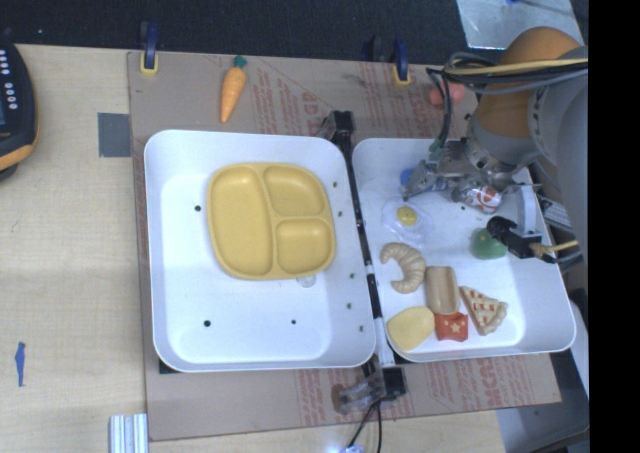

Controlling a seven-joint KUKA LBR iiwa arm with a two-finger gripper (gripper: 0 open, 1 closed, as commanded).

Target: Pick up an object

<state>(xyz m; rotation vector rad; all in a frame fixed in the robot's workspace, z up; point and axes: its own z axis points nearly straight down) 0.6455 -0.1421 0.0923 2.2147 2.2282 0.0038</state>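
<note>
The gripper (447, 181) hangs low over the right bin's (545, 336) far end; whether it grips anything, I cannot tell. A blue piece (409, 179) lies just left of it, a yellow egg (407, 215) near, a croissant (406, 265) farther.

I note both white bins (180, 341) appear to be smooth plastic with a slight sheen. The yellow divided tray (270, 219) looks like matt plastic. The brown sheet (290, 91) under the bins reads as cardboard, printed and dull. The bench top (70, 241) shows pale wood grain. The croissant (406, 266) looks like glossy moulded plastic.
</note>
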